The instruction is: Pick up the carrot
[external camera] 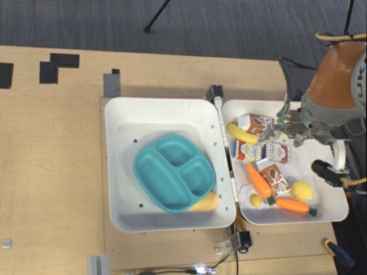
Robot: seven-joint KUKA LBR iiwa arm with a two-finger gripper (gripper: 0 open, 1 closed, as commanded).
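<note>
While the hand (285, 125), finger state indiscernible, hovers over the right bin's (338, 211) far side, the carrot (258, 180) lies nearer the camera, axis diagonal.

Left bin (114, 153) holding teal divided plate (174, 172); yellowish piece (205, 203) peeking out from under plate's lower right edge. Right bin (338, 211) holding banana (242, 133) near top left, small cartons (265, 151) lying mid-bin, lemon (302, 191) sitting lower right, small yellow item (256, 200) lying near lower left corner. Both bins resting on tan wooden bench (51, 171).
</note>
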